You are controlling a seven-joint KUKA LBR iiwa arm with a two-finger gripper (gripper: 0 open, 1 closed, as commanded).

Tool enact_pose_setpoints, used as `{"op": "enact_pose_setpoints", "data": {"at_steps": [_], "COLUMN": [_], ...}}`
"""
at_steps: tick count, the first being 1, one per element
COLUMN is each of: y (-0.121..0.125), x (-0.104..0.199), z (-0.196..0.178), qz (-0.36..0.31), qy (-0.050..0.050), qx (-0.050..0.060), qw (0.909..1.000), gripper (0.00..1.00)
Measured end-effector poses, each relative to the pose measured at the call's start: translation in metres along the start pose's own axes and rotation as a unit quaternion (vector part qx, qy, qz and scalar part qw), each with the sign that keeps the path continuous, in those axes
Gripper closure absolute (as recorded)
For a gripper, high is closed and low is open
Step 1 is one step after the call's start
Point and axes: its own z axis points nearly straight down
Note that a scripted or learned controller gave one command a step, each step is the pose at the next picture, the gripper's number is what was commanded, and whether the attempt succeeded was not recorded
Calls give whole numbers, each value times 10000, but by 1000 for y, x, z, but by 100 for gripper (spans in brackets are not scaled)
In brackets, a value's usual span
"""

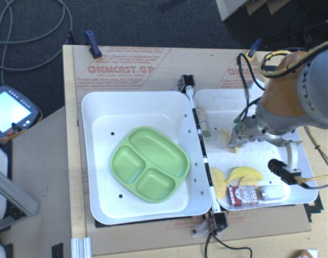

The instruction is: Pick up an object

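Arm (pixel 292 90): grey with an orange band, reaching in from the right over the right bin, its wrist bent down toward the bin floor.
Gripper (pixel 236 143): low in the middle of the right bin, just beside a small yellow piece; whether it is open or closed, and whether it has hold of anything, cannot be told from this angle.
Yellow piece (pixel 226 137): small, on the right bin's floor at the gripper's left side, touching or nearly touching it.
Left bin (pixel 99 112): white, shallow, holding a green tray.
Tray (pixel 150 164): light green, three compartments, lying flat and turned at a slant near the bin's middle.
Right bin (pixel 217 98): white, edge to edge with the left bin; its objects are gathered at the near end.
Banana (pixel 246 173): yellow, lying at the near part of the right bin, well apart from the gripper.
Red packet (pixel 242 195): red and white, just below the banana, against the near wall.
White bottle (pixel 272 192): lying on its side right of the red packet.
Brush (pixel 201 120): small, lying along the right bin's left wall.
Counter (pixel 126 69): brown board with red print, carrying both bins.
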Motion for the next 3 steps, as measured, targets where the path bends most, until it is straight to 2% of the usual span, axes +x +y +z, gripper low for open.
{"op": "enact_pose_setpoints", "data": {"at_steps": [1, 2, 3], "y": [0, 9, 9], "x": [0, -5, -5], "z": [0, 29, 19], "qz": [-1, -1, 0], "qy": [2, 6, 4], "qx": [0, 8, 0], "qw": [10000, 10000, 10000], "gripper": [0, 0, 100]}}
